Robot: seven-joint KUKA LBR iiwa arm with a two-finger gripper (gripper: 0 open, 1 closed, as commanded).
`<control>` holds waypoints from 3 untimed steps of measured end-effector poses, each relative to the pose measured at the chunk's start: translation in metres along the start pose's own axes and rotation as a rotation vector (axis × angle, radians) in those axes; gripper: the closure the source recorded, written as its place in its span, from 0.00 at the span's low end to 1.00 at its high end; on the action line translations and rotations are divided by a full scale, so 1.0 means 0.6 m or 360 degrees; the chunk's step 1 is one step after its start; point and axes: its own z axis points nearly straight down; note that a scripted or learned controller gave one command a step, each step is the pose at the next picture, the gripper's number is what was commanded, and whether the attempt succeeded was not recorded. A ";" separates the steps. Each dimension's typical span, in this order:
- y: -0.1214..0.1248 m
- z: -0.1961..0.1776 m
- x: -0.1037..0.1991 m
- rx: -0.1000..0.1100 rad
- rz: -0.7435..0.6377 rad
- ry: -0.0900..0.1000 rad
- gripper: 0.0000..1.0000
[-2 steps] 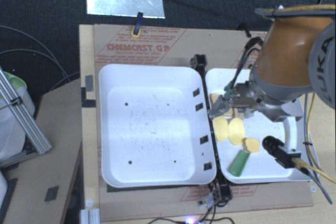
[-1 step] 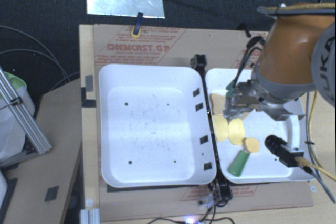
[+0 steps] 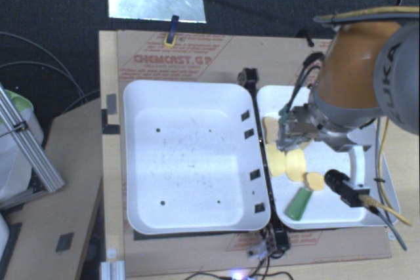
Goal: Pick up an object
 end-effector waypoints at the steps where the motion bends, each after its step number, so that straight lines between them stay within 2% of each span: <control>1: -0.031 -0.004 0.082 -0.0003 -0.0015 0.0004 1.00; 2: -0.029 -0.128 -0.049 -0.0018 0.0008 -0.0002 1.00; 3: -0.031 -0.027 0.035 0.0003 -0.0013 0.0003 1.00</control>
